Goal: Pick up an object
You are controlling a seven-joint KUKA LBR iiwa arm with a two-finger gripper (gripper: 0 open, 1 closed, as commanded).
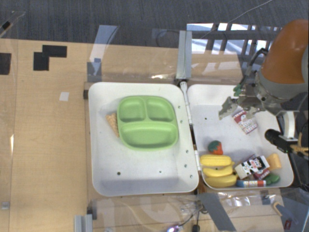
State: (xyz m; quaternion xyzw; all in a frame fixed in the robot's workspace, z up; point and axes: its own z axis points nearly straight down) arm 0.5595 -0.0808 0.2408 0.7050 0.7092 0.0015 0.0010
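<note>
The tool (240, 111) hangs over the right bin (207, 103), near its back. A small red and white packet (246, 122) sits right under it, and I cannot tell if the tool is pinching it or just above it. At the front of this bin lie yellow bananas (218, 169), a little red and green fruit (215, 147), a black and white box (253, 166) and a marker (251, 183). The left bin (104, 173) holds a green tray (146, 122) with a cracker (112, 123) beside it.

Robotics lab: bench (43, 129), twin white bins (96, 129).
</note>
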